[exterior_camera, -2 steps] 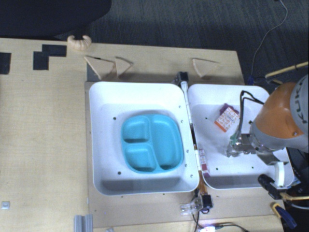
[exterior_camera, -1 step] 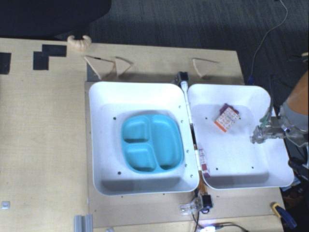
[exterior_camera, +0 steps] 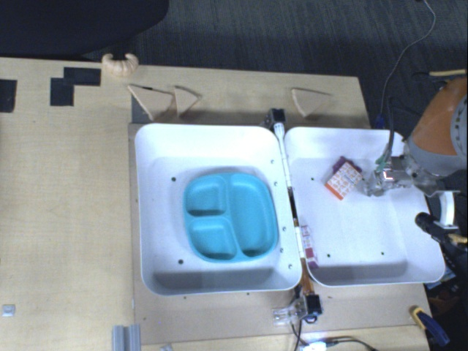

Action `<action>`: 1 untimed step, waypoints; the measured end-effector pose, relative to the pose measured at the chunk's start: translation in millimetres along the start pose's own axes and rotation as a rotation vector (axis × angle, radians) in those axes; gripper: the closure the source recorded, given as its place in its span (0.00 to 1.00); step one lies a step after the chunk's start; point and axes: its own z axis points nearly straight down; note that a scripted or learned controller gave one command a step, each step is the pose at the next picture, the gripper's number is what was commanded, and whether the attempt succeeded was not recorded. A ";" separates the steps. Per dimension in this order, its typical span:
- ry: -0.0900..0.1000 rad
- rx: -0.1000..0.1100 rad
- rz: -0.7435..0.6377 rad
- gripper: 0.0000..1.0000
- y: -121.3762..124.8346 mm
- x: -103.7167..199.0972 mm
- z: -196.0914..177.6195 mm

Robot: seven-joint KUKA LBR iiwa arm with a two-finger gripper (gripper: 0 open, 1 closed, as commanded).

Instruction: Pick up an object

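Note:
A small red and orange box [exterior_camera: 343, 178] lies tilted in the right bin [exterior_camera: 365, 258], toward its back half. My gripper [exterior_camera: 376, 182] hangs just to the right of the box, at its right edge, with the grey wrist and orange band [exterior_camera: 439, 130] behind it. Whether it touches the box is unclear. In the left bin [exterior_camera: 157, 196] lies a blue divided plate [exterior_camera: 230, 216] with three compartments.
A thin pinkish strip [exterior_camera: 306, 241] lies against the right bin's left wall near the divider. Clamps and cables sit at the divider's back [exterior_camera: 276, 117] and front [exterior_camera: 307, 307]. Small wooden wedges [exterior_camera: 162, 98] stand behind the bins on the bench.

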 end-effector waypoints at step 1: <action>0.003 0.004 0.000 0.00 -0.7 1.3 1.0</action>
